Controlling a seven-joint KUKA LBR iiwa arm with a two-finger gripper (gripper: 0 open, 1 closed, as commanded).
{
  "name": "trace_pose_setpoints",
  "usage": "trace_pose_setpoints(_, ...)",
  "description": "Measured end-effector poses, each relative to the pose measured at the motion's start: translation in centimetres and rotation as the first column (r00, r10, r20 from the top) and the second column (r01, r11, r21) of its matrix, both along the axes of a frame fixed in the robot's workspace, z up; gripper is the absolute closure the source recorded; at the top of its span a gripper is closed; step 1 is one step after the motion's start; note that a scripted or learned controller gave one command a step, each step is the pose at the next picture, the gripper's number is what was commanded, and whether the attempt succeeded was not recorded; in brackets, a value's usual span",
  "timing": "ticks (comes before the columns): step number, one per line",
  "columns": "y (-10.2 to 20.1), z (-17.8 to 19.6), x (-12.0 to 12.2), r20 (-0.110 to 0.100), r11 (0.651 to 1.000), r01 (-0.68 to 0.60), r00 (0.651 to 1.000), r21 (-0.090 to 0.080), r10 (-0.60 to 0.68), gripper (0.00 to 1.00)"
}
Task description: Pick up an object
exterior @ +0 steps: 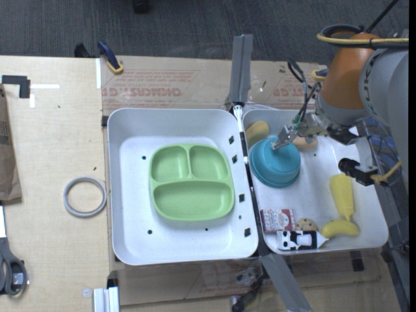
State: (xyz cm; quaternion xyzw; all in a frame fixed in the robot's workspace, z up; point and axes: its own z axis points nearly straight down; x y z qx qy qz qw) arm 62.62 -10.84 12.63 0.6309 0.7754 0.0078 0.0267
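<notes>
My gripper [284, 139] hangs over the right bin [313, 194], its tip just above the top of an upturned blue bowl [275, 164]. Nothing shows between its tips. A tan rounded object [257, 131] lies behind the bowl near the bin's back left corner. A small peach piece [308, 142] sits right beside the gripper. A yellow squash-like toy [342, 196] lies at the right, with a yellow banana piece [340, 228] below it. Along the front edge lie a red and white packet [277, 218], a cookie [308, 225] and a black and white cow-patterned item [298, 240].
The left bin [123, 174] holds a green divided plate [192, 182]. On the bench to the left lie a grey ring [85, 195], scissors [12, 275] and a brown bag [8, 155]. A blue clamp [110, 56] sits at the back.
</notes>
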Motion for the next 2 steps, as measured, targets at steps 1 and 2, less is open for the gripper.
trace_pose_setpoints(1, 0.6, -1.3, 4.0, -0.031, 0.996, -0.088, 0.996, 0.016, 0.088, 0.0)
trace_pose_setpoints(2, -3.8, 0.7, 2.8, -0.05, 0.998, 0.065, 0.997, 0.019, -0.064, 0.0)
